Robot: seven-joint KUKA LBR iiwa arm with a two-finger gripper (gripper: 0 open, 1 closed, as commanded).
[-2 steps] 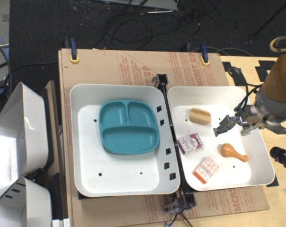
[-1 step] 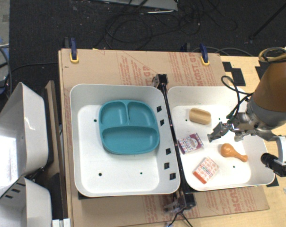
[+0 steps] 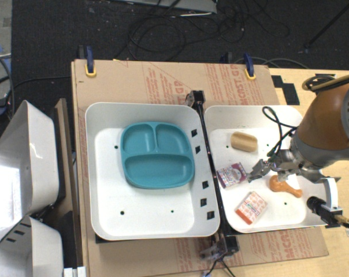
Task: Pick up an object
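My gripper (image 3: 266, 169) hangs low over the middle of the right bin (image 3: 290, 115), under the grey wrist and the orange band of the arm. Just below and to its right lies an orange toy piece (image 3: 284, 186), partly covered by the wrist. Left of the gripper, a purple and white packet (image 3: 231, 175) rests on the bin floor. A tan bread-like block (image 3: 244, 141) sits farther back. A red and white packet (image 3: 251, 206) lies toward the front. I see nothing held in the gripper.
The left bin (image 3: 105, 172) holds a teal divided plate (image 3: 157, 154). A black divider rail (image 3: 208, 154) runs between the bins. White containers (image 3: 21, 172) stand off the bench at the left. Cables lie on the dark floor behind.
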